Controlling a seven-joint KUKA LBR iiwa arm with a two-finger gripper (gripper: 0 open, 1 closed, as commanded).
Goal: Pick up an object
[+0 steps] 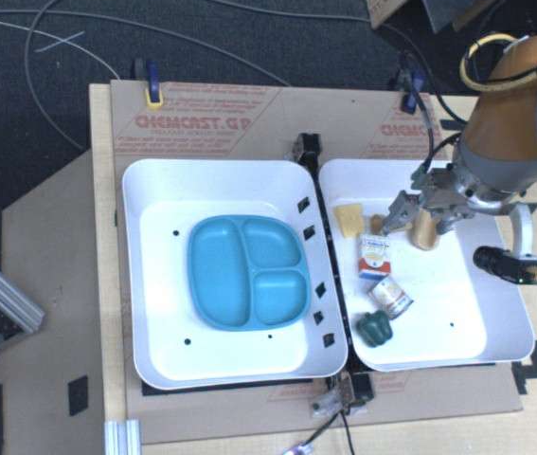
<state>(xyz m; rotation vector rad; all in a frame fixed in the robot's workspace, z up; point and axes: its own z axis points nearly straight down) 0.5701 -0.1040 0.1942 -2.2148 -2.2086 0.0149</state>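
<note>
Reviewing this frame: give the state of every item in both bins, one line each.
Blue divided plate: flat in left bin, compartments bare.
Yellow block: lying in right bin.
Small carton: lying flat.
Can: on its side.
Green object: resting near the front rim.
Gripper: low over right bin.

Two white bins (pixel 145 254), one blue divided plate (pixel 247 271), five small items (pixel 375 254) in the right bin.
</note>
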